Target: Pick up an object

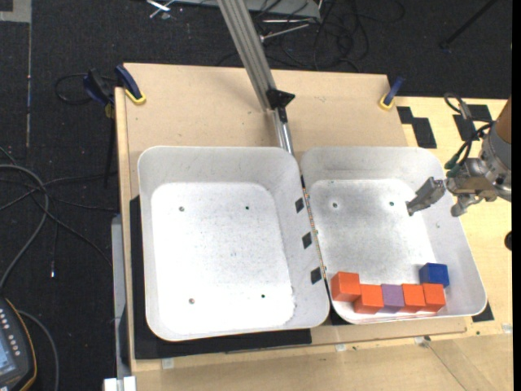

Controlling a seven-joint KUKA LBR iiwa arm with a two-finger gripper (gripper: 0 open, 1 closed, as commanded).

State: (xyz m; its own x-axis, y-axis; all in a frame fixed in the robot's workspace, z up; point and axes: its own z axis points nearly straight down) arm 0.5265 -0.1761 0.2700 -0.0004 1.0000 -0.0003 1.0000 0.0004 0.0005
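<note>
Currently the grey two-finger gripper [446,197] hangs over the right white plastic bin [370,177] near its right wall, fingers apart, holding nothing. Orange, purple and blue cubes [392,293] sit along that bin's front edge, well apart from it.

- White, finely speckled bins [220,169]
- Orange blocks [348,285] along right bin's near edge
- Purple block [393,296] among them
- Blue block [435,274] just behind
- Tan bench [203,112]
- Black floor [57,186]
</note>
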